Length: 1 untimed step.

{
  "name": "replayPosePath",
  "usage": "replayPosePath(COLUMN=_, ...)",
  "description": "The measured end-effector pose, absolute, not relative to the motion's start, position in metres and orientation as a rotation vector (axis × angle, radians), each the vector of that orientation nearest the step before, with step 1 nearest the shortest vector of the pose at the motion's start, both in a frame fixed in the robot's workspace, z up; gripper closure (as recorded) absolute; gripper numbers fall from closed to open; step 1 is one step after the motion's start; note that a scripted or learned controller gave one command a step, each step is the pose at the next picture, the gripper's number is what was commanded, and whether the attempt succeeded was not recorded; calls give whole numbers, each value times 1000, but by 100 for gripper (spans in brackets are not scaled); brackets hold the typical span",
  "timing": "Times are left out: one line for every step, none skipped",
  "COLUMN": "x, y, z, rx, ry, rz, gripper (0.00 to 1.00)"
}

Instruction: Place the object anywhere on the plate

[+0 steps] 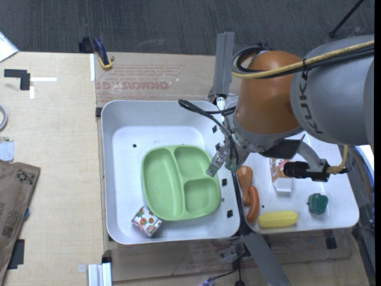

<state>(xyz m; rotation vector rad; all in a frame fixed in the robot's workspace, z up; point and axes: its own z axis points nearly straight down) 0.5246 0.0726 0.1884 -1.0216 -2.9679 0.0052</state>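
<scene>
arm [297,94]: grey glossy casing, orange dome, above plate's right | left bin [119,159]: white, shallow, holds plate | plate [178,183]: green plastic, three compartments, bare, placing seemingly not done | gripper [216,164]: over plate's right rim, jaw state cannot tell | object: unclear which; small printed carton [147,222] touches plate's lower-left rim; hot dog [250,201], corn cob [277,219] right of plate

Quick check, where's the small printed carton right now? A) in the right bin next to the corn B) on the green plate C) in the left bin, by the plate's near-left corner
C: the carton lies on the left bin floor at the plate corner, not on it.
</scene>
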Motion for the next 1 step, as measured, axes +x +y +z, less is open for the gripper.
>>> replayPosePath(x=508, y=168, z=151, rx=-943, ry=-2992, rz=7, gripper=100)
